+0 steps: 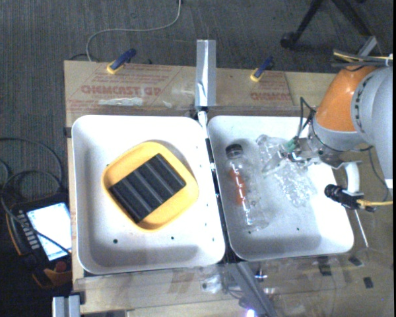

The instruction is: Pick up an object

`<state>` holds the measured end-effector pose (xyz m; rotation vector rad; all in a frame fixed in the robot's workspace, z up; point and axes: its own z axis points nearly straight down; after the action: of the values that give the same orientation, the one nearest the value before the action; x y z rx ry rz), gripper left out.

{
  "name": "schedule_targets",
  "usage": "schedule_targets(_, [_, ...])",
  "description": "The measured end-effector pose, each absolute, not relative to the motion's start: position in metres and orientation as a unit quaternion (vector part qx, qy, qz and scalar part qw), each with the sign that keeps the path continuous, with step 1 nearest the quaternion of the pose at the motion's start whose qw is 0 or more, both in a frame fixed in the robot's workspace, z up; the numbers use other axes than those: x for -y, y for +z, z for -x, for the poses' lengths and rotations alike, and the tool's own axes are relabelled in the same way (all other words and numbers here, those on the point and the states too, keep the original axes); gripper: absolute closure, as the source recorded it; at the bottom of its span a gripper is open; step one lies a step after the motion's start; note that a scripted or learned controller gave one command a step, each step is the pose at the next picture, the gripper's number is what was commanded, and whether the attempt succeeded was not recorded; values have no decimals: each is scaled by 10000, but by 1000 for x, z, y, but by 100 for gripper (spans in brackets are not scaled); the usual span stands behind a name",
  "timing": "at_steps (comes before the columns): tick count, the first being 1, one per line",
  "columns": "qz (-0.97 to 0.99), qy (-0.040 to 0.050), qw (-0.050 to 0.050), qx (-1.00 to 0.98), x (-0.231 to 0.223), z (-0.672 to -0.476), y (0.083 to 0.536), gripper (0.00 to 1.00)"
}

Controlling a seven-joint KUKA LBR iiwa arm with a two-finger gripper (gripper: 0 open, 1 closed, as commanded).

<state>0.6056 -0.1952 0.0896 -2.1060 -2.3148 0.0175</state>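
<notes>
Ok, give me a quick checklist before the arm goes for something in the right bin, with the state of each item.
1. Target present: clear plastic bottle with dark cap lies in the right white bin: ok.
2. Bottle free of clutter: crumpled clear plastic wrap lies close beside it: cannot tell.
3. Gripper over the right bin: ok.
4. Gripper above the bottle: it sits over the wrap instead: not ok.
5. Yellow tray with black ribbed insert is apart, in the left white bin: ok.

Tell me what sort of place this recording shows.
Probably a robotics lab: two white bins on a board held by clamps, an office-chair base on carpet, and the grey and orange arm.
</notes>
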Motion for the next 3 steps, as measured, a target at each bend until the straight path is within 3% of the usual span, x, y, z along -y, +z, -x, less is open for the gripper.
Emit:
schedule_targets(1, [7607,8,0,6492,198,-591,126,0])
schedule_targets(2, [7032,-12,-35,7110,204,-622,90,0])
schedule_targets(3, [7024,-6,-38,7118,204,-622,100,100])
